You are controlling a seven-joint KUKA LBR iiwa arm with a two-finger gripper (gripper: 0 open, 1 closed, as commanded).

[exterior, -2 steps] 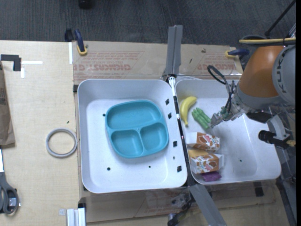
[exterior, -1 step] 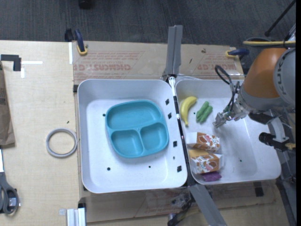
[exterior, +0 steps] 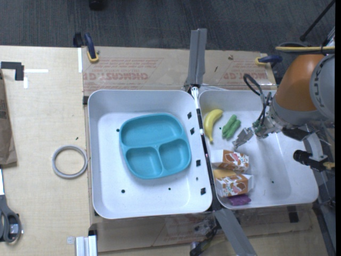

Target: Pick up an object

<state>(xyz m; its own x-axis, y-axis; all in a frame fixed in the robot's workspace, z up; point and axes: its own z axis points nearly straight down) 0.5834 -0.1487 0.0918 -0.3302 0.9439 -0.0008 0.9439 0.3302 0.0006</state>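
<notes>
Right bin (exterior: 298, 191) holds the targets: two cartons (exterior: 234, 172), banana (exterior: 212, 122), green pod (exterior: 230, 126), purple bit (exterior: 240, 200). Best to drop straight onto the pod, straddling its narrow width. Arm (exterior: 301, 89) slants in from right, gripper (exterior: 244, 137) low beside the pod, jaws spread, pinching nothing.

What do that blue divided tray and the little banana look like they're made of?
The blue divided tray looks like moulded plastic: uniform teal colour, smooth matte surface, rounded compartment walls. The banana seems a plastic toy, judging by its even yellow and slight sheen, though real fruit can't be ruled out at this size.
</notes>
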